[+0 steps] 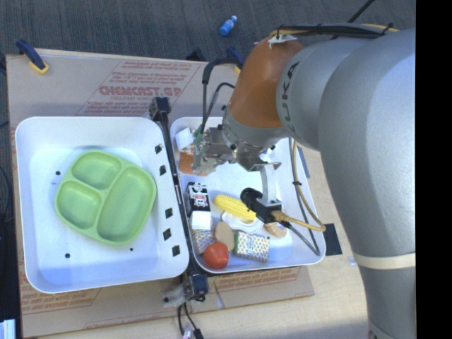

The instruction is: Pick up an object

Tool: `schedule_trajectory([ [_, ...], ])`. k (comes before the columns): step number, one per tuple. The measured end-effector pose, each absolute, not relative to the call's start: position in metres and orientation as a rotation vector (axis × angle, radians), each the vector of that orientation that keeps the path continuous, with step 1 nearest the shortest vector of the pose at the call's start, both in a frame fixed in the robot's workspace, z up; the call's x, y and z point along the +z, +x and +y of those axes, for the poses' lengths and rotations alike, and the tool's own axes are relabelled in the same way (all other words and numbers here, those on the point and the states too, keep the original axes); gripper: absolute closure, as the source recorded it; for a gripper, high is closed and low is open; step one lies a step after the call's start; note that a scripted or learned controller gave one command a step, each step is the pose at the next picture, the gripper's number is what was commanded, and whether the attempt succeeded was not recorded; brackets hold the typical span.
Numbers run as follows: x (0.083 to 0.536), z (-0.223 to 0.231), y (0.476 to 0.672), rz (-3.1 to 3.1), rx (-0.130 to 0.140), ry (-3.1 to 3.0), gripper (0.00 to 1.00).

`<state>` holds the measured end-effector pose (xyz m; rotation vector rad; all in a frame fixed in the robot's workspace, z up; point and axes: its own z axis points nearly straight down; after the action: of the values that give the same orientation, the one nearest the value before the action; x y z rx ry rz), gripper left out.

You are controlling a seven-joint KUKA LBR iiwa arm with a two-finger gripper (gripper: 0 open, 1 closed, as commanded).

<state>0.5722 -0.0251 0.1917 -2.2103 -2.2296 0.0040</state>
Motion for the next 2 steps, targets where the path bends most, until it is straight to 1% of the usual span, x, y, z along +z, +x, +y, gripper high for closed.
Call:
schedule_trajectory([
  [1, 0.236, -0.082, 0.539, -2.226, 0.001, -2.217, 1.0],
  [2, 0.191, -0.064, 0.583, -2.228, 0.004, -2.214, 1.0],
])
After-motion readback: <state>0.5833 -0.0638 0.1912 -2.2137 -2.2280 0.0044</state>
